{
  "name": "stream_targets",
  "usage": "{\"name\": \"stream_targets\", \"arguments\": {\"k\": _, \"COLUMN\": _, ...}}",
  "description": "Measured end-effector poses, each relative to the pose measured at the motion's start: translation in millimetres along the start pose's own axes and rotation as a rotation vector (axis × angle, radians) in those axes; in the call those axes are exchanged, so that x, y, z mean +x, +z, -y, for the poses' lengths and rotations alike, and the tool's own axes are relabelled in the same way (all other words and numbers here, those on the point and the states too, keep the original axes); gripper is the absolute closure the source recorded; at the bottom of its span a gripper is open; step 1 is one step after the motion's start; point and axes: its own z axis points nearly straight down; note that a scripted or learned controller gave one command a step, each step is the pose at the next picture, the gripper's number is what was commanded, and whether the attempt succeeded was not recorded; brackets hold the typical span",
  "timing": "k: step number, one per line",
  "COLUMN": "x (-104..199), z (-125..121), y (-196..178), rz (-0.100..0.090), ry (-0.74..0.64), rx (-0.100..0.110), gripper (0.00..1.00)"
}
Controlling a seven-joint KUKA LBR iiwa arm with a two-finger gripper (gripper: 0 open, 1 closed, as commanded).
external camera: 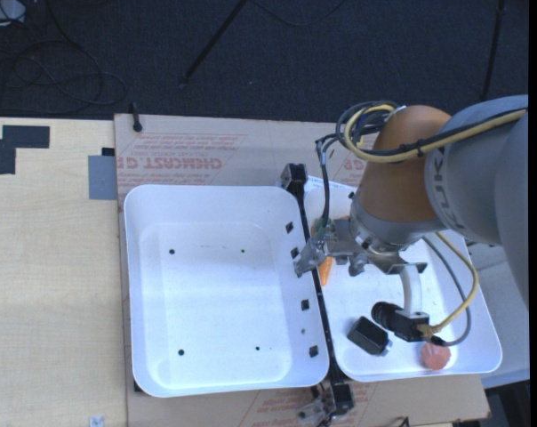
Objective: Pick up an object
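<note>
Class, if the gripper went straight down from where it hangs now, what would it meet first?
Probably the small orange object just beneath the gripper, at the right white bin's left edge; depth is hard to judge from above.

Fixed overhead camera slants down on both bins [135, 238].

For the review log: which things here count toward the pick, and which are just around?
Job:
- gripper, low at the right bin's left wall
- black block
- pink lump
- orange piece

Around:
- left bin
- cardboard sheet
</note>
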Motion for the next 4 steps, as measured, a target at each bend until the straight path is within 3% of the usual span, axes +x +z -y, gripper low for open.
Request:
{"name": "stream_targets", "arguments": {"k": 1, "x": -101.2, "z": 13.4, "y": 8.9, "rz": 0.002, "ry": 0.006, "rx": -0.002, "gripper": 0.00}}
{"name": "stream_targets", "arguments": {"k": 2, "x": -150.4, "z": -47.1, "y": -95.7, "rz": 0.007, "ry": 0.000, "rx": -0.019, "gripper": 0.00}}
{"name": "stream_targets", "arguments": {"k": 3, "x": -78.2, "z": 10.9, "y": -348.0, "rz": 0.002, "ry": -0.005, "rx": -0.022, "gripper": 0.00}}
{"name": "stream_targets", "arguments": {"k": 4, "x": -29.5, "z": -40.3, "y": -351.4, "rz": 0.002, "ry": 0.000, "rx": -0.007, "gripper": 0.00}}
